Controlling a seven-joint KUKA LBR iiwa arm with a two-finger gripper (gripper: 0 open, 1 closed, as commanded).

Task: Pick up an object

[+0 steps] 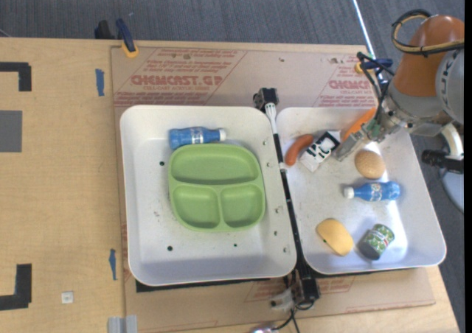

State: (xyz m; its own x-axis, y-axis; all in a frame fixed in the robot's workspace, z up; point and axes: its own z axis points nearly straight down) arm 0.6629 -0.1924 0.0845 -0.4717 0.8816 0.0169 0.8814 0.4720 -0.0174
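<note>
1. You see two shallow white bins side by side on the bench: the left bin (140, 199) at the centre of the frame, the right bin (420, 199) toward the right edge.
2. The arm (424, 66), grey with an orange band, enters from the upper right of the frame. Its gripper (346, 146) hangs low over the upper part of the right bin.
3. Whether the claw is spread or pressed together, you cannot tell from this angle.
4. Just beside the gripper lie a black-and-white box (321, 149) and, left of that, an orange carrot-like piece (296, 147). A second orange piece (359, 122) shows above the gripper.
5. A tan egg-shaped object (369, 163) rests just right of the gripper.
6. Lower in the right bin you find a small blue bottle (375, 191), a yellow rounded object (335, 237), and a green can (377, 240) near the lower right corner.
7. The left bin holds a green divided plate (217, 186) at its middle, with a larger blue bottle (195, 136) lying on its side just above the plate.
</note>
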